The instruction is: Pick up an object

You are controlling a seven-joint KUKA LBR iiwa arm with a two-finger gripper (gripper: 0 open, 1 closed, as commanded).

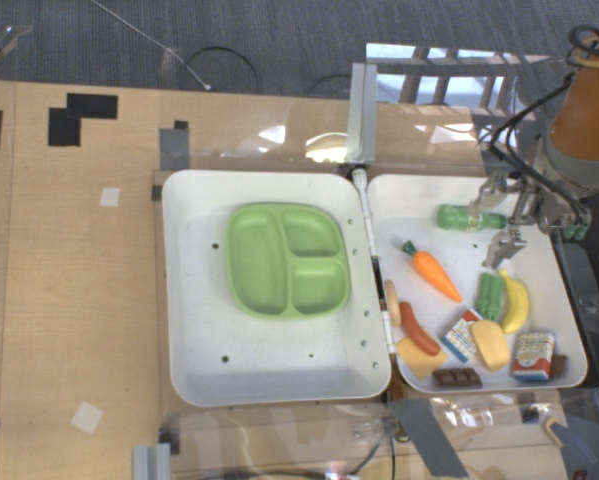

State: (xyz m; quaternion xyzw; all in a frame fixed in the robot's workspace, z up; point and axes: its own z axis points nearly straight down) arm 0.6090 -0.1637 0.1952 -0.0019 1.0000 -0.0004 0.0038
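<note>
- Green is what we see first: a three-part plate [284, 260] lies alone in the left bin [194, 368].
- We see the right bin [569, 363] just beside it, the two touching along their shared rims, and it holds all the small toy foods.
- We find a green bottle [467, 217] lying on its side near the right bin's far wall.
- We see a carrot [435, 273] lying at a slant toward the bin's left side, its green top pointing up-left.
- A green pepper [491, 295] and a banana [517, 303] lie touching, side by side, in the middle right.
- Along the near edge we see a sausage [420, 330], a chocolate bar [456, 376], a small carton [462, 336], a yellow wedge [490, 346] and a red-and-white box [533, 356], packed close.
- The gripper [503, 250] hangs over the right bin, between the bottle and the pepper, just above the pepper's far end.
- We cannot tell whether the fingers are apart or together; nothing shows between them.
- The wooden surface [69, 298] carries both bins.
</note>
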